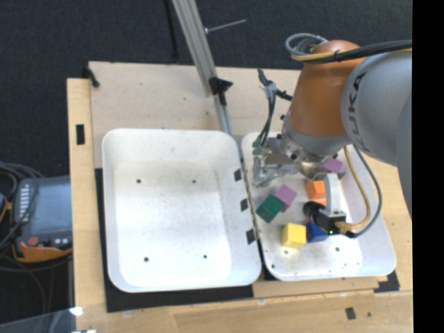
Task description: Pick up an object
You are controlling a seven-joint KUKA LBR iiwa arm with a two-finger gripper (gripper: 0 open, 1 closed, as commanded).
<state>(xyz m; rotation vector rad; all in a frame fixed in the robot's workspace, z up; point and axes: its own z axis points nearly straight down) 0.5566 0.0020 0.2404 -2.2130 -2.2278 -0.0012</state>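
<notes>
Here the gripper (269, 166) hangs low in the right bin (378, 255) — finger state hidden, cannot tell — beside a green block (268, 208), purple block (285, 195), yellow block (293, 235) and orange block (316, 189)

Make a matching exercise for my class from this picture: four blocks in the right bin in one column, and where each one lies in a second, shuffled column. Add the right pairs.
Blocks
1. green block
2. yellow block
3. orange block
4. blue block

Places
A. right beside the yellow block, on its right in the view
B. nearest the wall shared with the left bin
C. right of the purple block, by the white part
D. nearest the front rim of the right bin

Pairs: 1-B, 2-D, 3-C, 4-A
</notes>
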